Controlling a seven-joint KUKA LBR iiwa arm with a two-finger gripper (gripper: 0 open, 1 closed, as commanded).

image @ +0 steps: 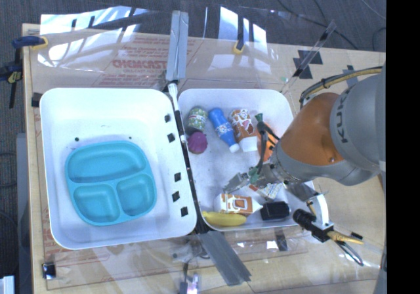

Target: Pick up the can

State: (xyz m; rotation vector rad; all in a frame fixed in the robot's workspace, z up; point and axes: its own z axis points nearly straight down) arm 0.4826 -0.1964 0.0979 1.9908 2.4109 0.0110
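The can (197,117), small with a greenish patterned body, lies at the back left corner of the right bin (283,104), close to the divider. My gripper (254,182) hangs low over the front middle of that bin, well to the right of and nearer than the can, just above a small carton (236,204). The arm's orange band (308,138) and grey wrist cover the bin's right side. Nothing shows in the gripper's hold.
Beside the can are a purple ball (197,142), a blue bottle (223,130) and an orange-and-white bottle (243,130). A banana (225,218) and a black object (274,210) lie at the front wall. The left bin (52,155) holds a blue divided plate (110,181).
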